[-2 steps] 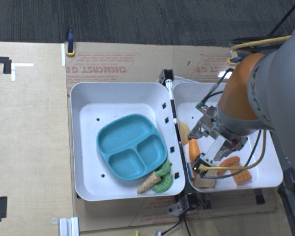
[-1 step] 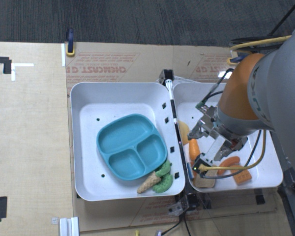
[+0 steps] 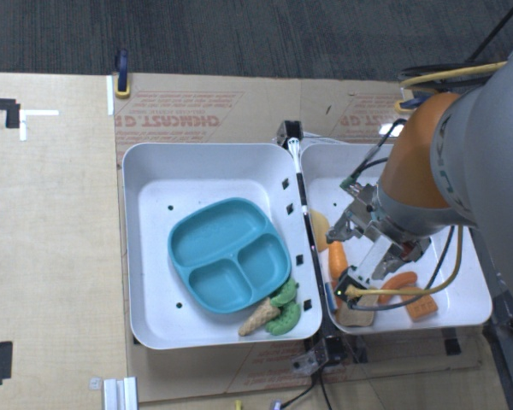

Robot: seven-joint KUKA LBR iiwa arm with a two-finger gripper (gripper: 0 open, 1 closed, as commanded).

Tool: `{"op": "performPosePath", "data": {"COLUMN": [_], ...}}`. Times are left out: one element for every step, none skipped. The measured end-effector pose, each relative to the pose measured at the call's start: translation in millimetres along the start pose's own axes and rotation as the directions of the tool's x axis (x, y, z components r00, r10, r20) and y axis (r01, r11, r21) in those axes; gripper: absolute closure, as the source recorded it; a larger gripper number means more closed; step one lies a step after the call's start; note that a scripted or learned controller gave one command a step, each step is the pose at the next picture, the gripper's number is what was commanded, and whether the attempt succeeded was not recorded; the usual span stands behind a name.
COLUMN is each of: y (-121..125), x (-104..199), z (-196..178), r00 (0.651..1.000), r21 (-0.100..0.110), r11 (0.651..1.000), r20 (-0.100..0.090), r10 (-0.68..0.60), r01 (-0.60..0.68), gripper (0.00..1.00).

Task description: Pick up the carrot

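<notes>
Your arm reaches into the right bin (image 3: 329, 186), the gripper (image 3: 363, 254) low over its near-left part. The carrot (image 3: 336, 261) lies in that same bin, an orange piece lengthwise along the wall shared with the left bin (image 3: 145, 229), just beside the gripper on the view's left; whether they touch, you cannot tell. Nor can you tell how far the gripper is open or whether it has hold of anything. Two other orange pieces (image 3: 421, 307) lie near the front rim. A blue plate (image 3: 229, 254) sits in the left bin.
</notes>
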State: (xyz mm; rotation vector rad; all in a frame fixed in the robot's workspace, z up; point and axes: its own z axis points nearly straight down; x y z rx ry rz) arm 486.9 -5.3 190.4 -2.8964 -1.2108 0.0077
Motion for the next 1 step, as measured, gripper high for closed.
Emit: {"op": "performPosePath", "data": {"y": [0.0], "x": [0.0], "z": [0.0], "r00": [1.0], "r21": [0.0], "r11": [1.0], "r20": [0.0], "r10": [0.0], "r01": [0.0], "gripper": [0.0]}}
